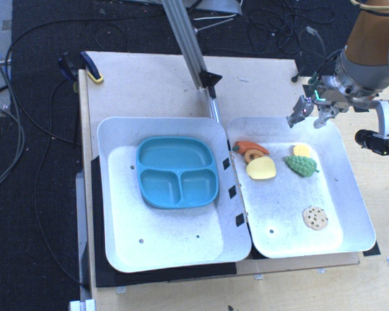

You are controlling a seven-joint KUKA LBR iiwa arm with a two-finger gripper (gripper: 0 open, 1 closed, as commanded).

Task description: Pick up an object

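- Starting at the near edge of the bench: two shallow white bins sit side by side, the left bin [117, 238] and the right bin [350, 232], their inner rims overlapping slightly along the middle so the arm can reach either one.
- Nearest in the right bin lies a round chocolate-chip cookie [315, 218], flat on the floor, well apart from the other pieces; judged the easiest target, since nothing crowds it.
- Further back, a loose row of play food: a pale yellow rounded piece [261, 168] touches an orange carrot-like piece [249, 149] near the inner rim; a green bumpy piece [301, 165] lies just beside a small yellow piece [301, 150]. These pairs sit close, so a grasp there risks catching two items.
- A blue divided plate [177, 172] rests in the left bin with three compartments up, nothing in them.
- At the far right corner of the right bin, the gripper [308, 113] hangs above the rim, raised off the floor, its two fingers spread apart with nothing between them.
- No candidate object is touched or lifted; the pick is judged not yet begun, and the nearest items to the tool are the small yellow and green pieces.
- Behind, a slanted metal post [185, 31] crosses the bench top.
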